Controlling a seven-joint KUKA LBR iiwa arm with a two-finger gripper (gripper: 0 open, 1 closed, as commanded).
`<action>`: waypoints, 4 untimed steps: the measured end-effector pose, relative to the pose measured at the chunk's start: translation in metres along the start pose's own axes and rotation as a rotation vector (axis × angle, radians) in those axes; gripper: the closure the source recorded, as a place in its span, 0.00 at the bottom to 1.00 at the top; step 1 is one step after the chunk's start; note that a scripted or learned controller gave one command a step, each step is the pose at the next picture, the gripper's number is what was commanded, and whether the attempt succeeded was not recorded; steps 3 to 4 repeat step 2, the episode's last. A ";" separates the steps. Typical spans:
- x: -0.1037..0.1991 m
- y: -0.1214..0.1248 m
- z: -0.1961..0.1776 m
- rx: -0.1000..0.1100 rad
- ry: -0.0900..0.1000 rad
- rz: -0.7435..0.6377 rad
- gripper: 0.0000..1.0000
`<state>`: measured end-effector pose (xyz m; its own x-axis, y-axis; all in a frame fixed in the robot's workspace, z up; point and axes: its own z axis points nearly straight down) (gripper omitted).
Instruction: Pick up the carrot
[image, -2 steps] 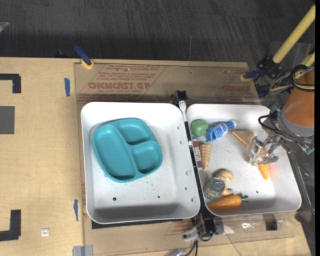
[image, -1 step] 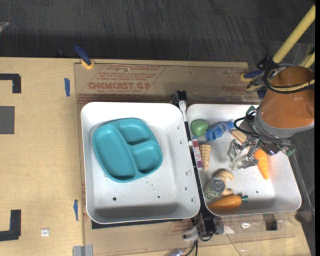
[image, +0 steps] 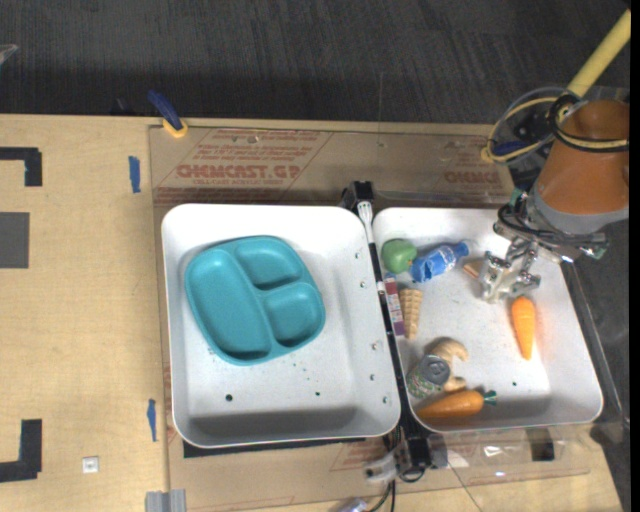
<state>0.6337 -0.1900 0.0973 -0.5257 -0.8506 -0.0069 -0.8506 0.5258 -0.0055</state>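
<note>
An orange carrot (image: 523, 326) lies lengthwise near the right wall of the right bin (image: 570, 400), with its thick end toward the back. My gripper (image: 507, 280) hangs just behind and left of that thick end, its metal fingers (image: 491, 278) spread open with nothing between them. One fingertip is close to the carrot's top; I cannot tell whether it touches. A second orange, carrot-like piece with a green stem (image: 453, 403) lies along the bin's front wall.
The right bin also holds a green ball (image: 398, 254), a blue bottle (image: 438, 262), an ice-cream cone (image: 412, 306), a small can (image: 430, 373) and a beige piece (image: 448, 350). A teal divided plate (image: 255, 297) lies in the left bin (image: 300, 400).
</note>
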 end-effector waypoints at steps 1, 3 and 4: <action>-0.002 0.000 -0.001 0.001 -0.002 -0.002 0.00; 0.058 0.062 0.006 -0.003 -0.022 0.292 0.00; 0.058 0.062 0.006 -0.003 -0.022 0.292 0.00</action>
